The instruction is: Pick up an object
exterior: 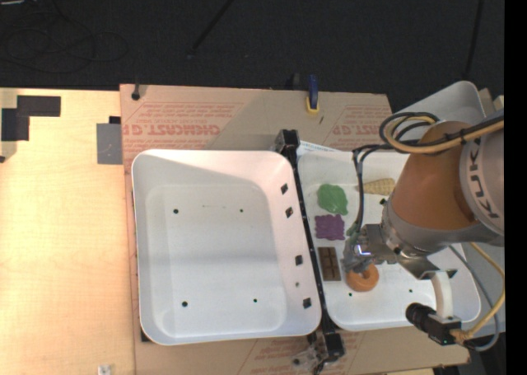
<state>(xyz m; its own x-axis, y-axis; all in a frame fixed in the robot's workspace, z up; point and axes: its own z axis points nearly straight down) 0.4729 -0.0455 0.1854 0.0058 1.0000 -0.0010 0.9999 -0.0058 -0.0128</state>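
The claw (360,260) is low in the right bin (461,316), right over the orange round object (363,278), so the pick looks unfinished: nothing is visibly lifted, its grip state cannot be told, and raising remains.

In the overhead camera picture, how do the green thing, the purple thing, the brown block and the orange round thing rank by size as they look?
1. Green object and purple object: look about alike, too close to rank.
2. Brown block: narrower.
3. Orange round object: unsure, since the gripper covers part of it.
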